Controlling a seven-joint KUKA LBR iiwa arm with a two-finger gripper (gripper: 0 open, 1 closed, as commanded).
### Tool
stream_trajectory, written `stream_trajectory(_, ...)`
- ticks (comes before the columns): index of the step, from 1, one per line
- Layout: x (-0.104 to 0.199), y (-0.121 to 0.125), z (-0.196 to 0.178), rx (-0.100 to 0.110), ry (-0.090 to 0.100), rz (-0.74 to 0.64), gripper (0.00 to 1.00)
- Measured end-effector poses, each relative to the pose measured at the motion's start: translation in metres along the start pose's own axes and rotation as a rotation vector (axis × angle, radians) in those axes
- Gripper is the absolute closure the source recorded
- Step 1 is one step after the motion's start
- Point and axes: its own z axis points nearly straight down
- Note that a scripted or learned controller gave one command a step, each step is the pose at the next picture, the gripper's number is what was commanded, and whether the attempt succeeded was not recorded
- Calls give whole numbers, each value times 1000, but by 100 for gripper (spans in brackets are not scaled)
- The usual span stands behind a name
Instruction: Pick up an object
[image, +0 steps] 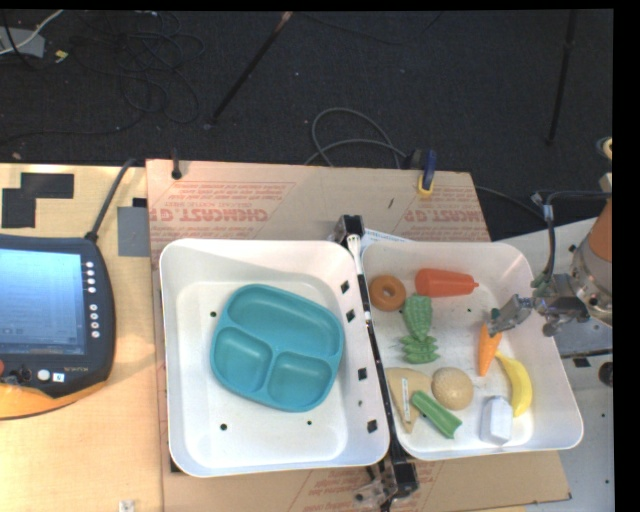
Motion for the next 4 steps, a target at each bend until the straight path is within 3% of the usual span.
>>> stream_trajectory(1,-3,-18,102,-11,-4,0,0)
stream_trajectory(2,-1,-59,115,-7,-2,1,0)
stream_trajectory(3,-4,-57,104,-11,-3,8,100)
stream_trajectory(4,38,-59,90,-4,1,-2,100)
